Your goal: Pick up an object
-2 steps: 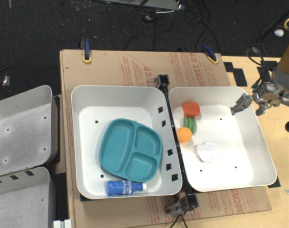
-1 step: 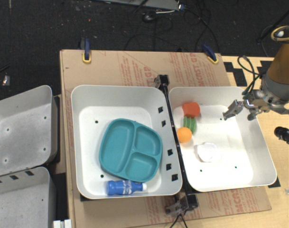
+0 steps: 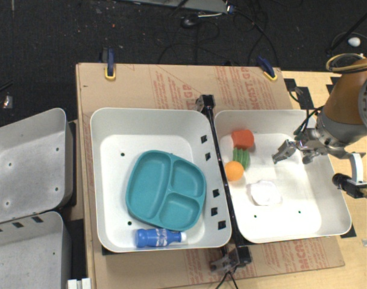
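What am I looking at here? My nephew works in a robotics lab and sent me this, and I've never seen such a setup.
This is one picture from a camera fixed above a workbench, looking down at a slant. The grey and orange shape at the right is a robot arm reaching in. Its grasping part, the end effector, hangs over the right bin, and nothing is visible between its fingers.

Two shallow white bins sit side by side on a cardboard sheet. The left bin contains a teal divided plate and a blue bottle lying on its side. The right bin contains a small red-orange block, a green piece, an orange ball and a white lump. The arm's job is to pick one object up.
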Tool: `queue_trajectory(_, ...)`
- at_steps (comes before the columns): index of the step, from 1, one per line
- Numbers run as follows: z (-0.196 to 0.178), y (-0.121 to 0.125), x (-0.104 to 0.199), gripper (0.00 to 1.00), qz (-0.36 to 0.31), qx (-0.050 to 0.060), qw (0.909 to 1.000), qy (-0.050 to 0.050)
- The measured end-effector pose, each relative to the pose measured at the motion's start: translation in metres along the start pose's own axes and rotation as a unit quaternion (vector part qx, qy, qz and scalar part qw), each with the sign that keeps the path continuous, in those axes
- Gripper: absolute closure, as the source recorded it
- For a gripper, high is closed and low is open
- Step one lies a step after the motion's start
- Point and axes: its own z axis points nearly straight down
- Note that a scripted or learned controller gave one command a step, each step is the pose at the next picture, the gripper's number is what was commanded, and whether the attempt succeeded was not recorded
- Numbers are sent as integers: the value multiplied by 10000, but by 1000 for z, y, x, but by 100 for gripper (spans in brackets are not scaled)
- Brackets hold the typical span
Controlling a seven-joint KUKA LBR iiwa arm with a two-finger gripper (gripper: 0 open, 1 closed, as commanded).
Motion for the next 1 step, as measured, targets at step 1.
queue_trajectory(1, 22, 0, 1, 0, -1, -20, 10000, -8)
